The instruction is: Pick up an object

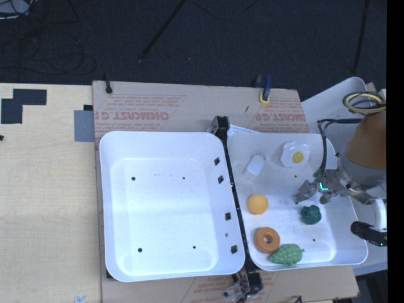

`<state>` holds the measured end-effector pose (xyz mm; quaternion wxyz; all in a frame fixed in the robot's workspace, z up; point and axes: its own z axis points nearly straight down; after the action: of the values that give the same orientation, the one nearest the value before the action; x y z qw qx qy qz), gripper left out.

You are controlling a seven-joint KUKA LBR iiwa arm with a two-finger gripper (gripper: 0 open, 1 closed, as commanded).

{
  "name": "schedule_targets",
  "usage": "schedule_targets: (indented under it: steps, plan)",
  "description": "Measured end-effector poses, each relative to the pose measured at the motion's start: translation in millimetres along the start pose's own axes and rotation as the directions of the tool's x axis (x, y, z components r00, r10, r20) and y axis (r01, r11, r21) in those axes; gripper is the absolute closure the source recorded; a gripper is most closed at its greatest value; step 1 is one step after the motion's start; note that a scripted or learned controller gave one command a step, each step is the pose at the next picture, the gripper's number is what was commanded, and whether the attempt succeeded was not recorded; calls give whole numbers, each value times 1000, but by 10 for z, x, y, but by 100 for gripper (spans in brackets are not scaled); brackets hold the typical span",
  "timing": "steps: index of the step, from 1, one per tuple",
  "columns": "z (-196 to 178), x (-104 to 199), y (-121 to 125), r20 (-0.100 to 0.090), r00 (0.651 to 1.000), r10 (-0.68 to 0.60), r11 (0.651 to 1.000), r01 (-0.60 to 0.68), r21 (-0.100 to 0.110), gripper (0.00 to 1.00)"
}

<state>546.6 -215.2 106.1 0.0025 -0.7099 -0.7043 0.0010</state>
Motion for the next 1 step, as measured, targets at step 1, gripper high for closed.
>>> schedule_targets:
  steps: [1]
  plan:
    - [198, 23, -400, 0, 1000, -6, 1000, 6, 0, 0]
